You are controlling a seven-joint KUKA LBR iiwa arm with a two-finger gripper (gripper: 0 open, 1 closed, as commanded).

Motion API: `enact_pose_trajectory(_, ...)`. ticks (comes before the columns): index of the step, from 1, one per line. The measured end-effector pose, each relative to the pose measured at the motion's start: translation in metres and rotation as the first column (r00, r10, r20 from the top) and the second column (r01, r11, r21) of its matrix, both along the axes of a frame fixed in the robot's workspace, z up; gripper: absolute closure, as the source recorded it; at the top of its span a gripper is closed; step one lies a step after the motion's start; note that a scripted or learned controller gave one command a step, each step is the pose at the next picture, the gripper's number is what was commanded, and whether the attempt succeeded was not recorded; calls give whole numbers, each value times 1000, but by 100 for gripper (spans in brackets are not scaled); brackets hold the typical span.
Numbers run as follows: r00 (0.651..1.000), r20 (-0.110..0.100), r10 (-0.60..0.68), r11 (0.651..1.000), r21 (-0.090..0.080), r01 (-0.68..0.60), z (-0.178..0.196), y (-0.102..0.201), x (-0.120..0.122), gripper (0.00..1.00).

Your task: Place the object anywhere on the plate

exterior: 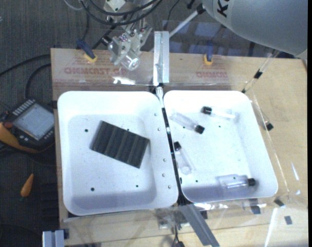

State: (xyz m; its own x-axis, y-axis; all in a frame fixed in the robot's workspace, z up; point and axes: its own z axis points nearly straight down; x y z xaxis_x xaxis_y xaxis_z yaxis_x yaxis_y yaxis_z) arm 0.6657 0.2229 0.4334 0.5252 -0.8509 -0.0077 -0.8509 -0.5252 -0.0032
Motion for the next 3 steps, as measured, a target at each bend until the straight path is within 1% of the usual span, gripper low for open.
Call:
enact_pose_trajectory(1, 983, -1, 183, 983, -4, -183, 0, 12, -117, 100)
enact_pose_trajectory(2, 992, -1, 127, 992, -2, -127, 0, -11, -51, 100)
enact_pose_trajectory(3, 910, -2, 414, 910, -1, -414, -182, 12, -49, 100)
